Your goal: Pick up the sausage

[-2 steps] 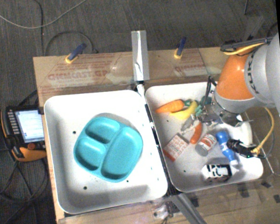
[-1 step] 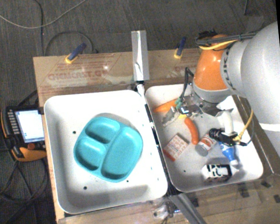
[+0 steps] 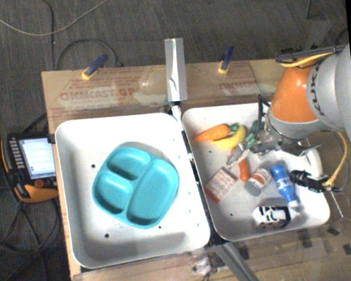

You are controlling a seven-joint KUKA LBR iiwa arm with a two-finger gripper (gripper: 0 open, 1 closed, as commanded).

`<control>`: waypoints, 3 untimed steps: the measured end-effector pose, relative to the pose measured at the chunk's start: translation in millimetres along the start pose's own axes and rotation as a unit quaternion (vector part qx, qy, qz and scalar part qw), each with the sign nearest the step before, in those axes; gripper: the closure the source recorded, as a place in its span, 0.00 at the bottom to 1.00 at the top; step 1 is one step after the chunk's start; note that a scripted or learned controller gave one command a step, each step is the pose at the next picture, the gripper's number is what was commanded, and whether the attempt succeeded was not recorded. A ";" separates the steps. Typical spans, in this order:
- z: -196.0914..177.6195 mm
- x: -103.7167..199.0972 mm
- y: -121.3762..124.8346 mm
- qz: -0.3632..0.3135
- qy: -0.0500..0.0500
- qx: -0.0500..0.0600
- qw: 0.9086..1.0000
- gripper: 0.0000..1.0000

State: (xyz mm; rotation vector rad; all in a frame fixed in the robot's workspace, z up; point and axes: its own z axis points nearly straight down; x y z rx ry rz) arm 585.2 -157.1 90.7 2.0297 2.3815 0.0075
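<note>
Lying in the right bin [image 3: 320, 215], just below the gripper [image 3: 238, 156], the sausage [image 3: 244, 170] is seen as a small orange-red piece, upright in the view. The gripper's fingers are parted slightly above it; nothing is held between them. Recorded nearby: a carrot [image 3: 212, 133] and a banana [image 3: 234, 139] at the bin's upper left, a red-and-white packet [image 3: 220, 184] to the sausage's left, a small can [image 3: 259, 181] and a blue bottle [image 3: 283, 184] to its right, a black-and-white item [image 3: 272, 215] at the near wall. A teal divided plate [image 3: 136, 186] is placed in the left bin [image 3: 80, 240].
</note>
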 end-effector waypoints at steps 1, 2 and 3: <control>-11.6 0.6 1.9 0.000 0.001 -0.003 1.000 1.00; -125.7 74.4 8.4 -0.128 0.004 0.005 0.992 1.00; -123.2 38.2 37.0 -0.117 0.004 0.006 0.993 1.00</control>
